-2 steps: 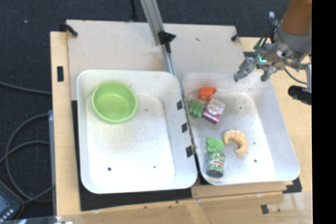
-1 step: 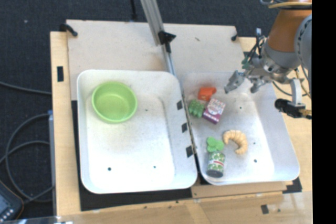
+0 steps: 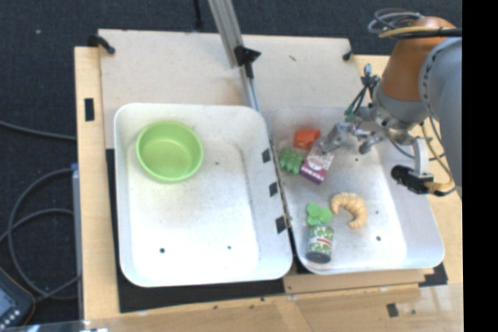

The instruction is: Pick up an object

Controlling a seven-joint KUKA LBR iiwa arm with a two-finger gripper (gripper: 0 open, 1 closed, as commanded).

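end effector (image 3: 336,138) low at 2 o'clock of purple carton (image 3: 315,167), angled for grasp; finger state unclear, cannot tell.

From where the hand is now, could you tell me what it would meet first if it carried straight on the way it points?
Probably the purple and white packet: the hand points down-left at it, just short. Depth is hard to judge from above.

A: Light wooden bench (image 3: 89,167) on dark carpet, pretty plain. Carries two shallow white bins side by side, touching in the middle.

B: Left bin (image 3: 194,245) and right bin (image 3: 405,237), yeah. Also got a pale board (image 3: 171,66) lying flat at the back, with a metal post (image 3: 222,0) rising from it.
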